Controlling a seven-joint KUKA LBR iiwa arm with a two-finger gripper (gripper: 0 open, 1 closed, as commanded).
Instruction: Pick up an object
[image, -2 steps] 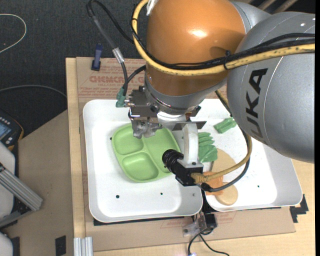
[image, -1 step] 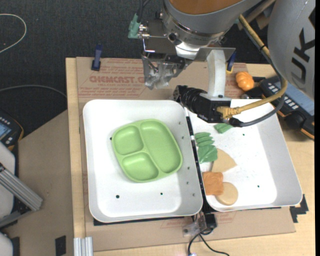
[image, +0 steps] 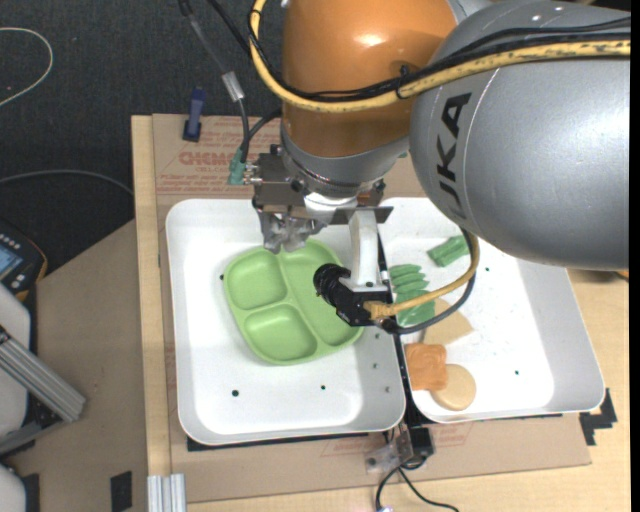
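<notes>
A light green divided plate (image: 280, 305) lies in the left white bin (image: 200, 300), with its right side near the wall between the bins. My gripper (image: 286, 236) hangs under the orange band of the arm and comes down at the plate's far rim, touching or just above it. The wrist body hides the plate's far edge. In the right bin (image: 540, 330) lie a green strip (image: 448, 250), further green pieces (image: 412, 280), an orange chunk (image: 428, 364) and a tan round piece (image: 456, 388).
A black unit with a yellow cable (image: 340, 290) hangs from the wrist over the plate's right side. A tan flat piece (image: 456, 330) lies in the right bin. The big grey arm link covers the far right. Both bins sit on a cardboard sheet (image: 160, 200).
</notes>
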